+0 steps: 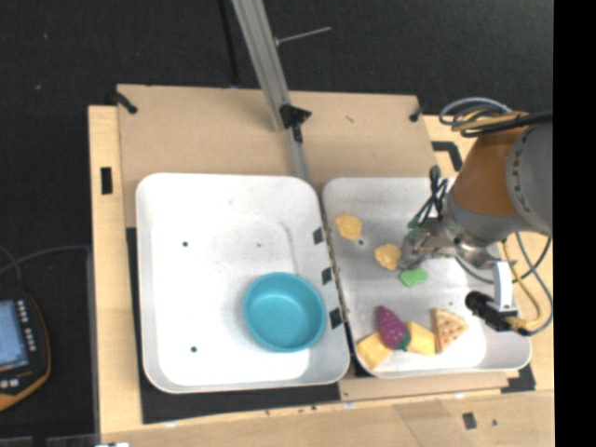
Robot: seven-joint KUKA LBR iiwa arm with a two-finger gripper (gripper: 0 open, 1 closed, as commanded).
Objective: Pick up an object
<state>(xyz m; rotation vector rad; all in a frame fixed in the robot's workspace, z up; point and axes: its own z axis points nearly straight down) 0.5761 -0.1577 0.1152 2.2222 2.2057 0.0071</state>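
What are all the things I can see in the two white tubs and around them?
Tubs: 2, white, side by side on the bench.
Bowl: 1, blue, near front of left tub.
Yellow lumps: 2, yellow, upper part of right tub, one beside the hand.
Green piece: 1, green, middle of right tub, just below the hand.
Purple piece: 1, purple, front of right tub.
Yellow blocks: 2, yellow, front of right tub, either side of the purple piece.
Pizza slice toy: 1, tan with red spots, front right of right tub.
Pole: 1, grey, slanting up behind the tubs.
Screen: 1, dark with orange casing, far left edge.
Arm: 1, grey and orange, from the right.
Hand: 1, dark, over the right tub.
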